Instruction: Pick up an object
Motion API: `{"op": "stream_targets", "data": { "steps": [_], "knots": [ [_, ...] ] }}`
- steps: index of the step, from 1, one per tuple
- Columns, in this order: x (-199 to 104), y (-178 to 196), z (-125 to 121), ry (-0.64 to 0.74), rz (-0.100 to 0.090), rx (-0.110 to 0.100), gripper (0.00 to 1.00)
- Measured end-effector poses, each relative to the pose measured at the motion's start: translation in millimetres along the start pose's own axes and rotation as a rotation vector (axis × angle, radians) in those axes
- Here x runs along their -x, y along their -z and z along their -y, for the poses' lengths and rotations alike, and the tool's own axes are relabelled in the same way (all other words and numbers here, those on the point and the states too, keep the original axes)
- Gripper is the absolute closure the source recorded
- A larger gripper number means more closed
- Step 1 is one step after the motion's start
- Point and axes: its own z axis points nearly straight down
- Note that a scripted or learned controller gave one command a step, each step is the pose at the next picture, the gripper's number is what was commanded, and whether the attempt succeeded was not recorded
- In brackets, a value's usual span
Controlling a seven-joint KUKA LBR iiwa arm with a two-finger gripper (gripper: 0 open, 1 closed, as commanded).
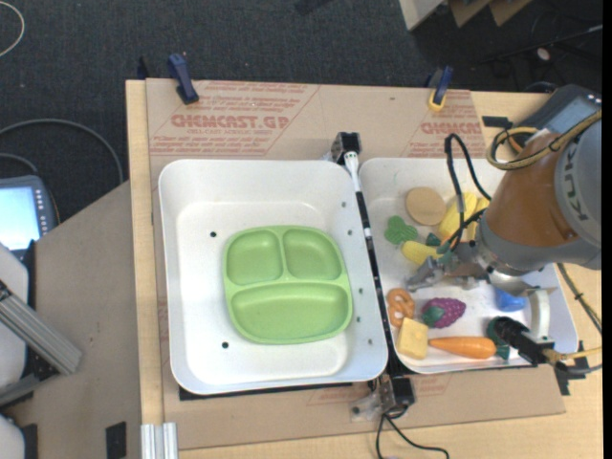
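Hand (427, 273) low among toy food (445, 309)

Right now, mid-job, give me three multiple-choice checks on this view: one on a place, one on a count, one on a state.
1. Where does the green divided plate lie?
A. in the left bin
B. in the right bin
C. on the bare bench

2. How many compartments does the plate have?
A. two
B. three
C. five

3. How does the carrot lie?
A. standing on end
B. flat on the bin floor
C. lifted clear of the bin

Key: 1 A, the plate sits in the middle of the left bin. 2 B, two small compartments lie above one long one. 3 B, the carrot rests lengthwise near the right bin's front edge, beside the yellow cheese wedge, with the tool over the toys further back.
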Motion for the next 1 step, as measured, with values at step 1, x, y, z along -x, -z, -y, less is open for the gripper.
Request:
{"op": "stream_targets", "data": {
  "steps": [1],
  "knots": [
    [-2.2,5.7,44.9,-0.002,-0.001,-0.002,0.00]
  ]
}}
